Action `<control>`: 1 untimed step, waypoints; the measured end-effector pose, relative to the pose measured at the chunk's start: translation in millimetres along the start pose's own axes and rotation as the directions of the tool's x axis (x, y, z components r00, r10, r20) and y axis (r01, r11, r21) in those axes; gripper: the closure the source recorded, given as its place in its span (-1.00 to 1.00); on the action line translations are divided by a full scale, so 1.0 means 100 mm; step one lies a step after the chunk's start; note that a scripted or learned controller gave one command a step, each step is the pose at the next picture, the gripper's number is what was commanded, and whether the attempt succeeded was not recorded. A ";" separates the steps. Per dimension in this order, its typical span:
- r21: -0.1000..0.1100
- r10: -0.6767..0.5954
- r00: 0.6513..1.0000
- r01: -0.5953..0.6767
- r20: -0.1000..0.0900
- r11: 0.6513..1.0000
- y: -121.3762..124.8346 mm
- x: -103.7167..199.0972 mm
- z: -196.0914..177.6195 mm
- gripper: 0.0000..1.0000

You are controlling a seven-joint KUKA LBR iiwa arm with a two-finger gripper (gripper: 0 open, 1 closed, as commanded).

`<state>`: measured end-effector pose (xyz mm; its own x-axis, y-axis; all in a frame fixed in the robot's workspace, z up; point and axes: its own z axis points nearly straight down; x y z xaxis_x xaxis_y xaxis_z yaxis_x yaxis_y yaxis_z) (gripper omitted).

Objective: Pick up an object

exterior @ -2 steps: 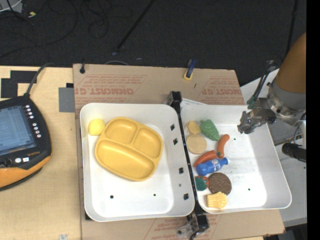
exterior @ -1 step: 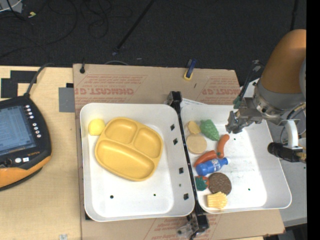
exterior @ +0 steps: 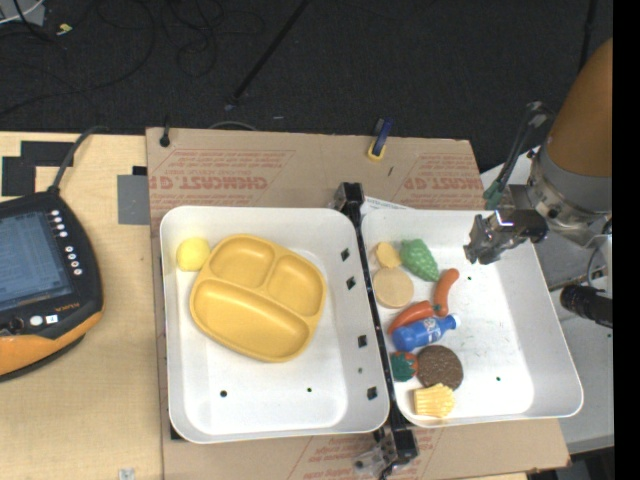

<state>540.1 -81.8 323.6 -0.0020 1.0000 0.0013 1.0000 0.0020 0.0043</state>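
Toy food lies heaped along the left side of the right bin (exterior: pixel 540 368), which is probably where a pick has to happen: a green piece (exterior: pixel 420 260), two tan discs (exterior: pixel 392 286), an orange sausage (exterior: pixel 446 288), a red piece (exterior: pixel 410 316), a blue bottle (exterior: pixel 422 332), a brown patty (exterior: pixel 439 366) and a yellow ridged piece (exterior: pixel 433 401). They crowd and touch each other, so a clean grasp looks hard. The gripper (exterior: pixel 487 238) hangs over the bin's upper right part, apart from the pile, with nothing visibly held; its state cannot be told. The left bin (exterior: pixel 260 408) holds a yellow divided tray (exterior: pixel 258 296) and a yellow ball (exterior: pixel 192 254) just beside it, both on the table (exterior: pixel 60 408) side away from the arm.
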 end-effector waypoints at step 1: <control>0.011 0.001 1.000 -0.001 -0.001 1.000 -0.06 0.35 0.49 1.00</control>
<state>534.1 -46.7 274.9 -0.0014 1.0000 0.0018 1.0000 0.0014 -0.0068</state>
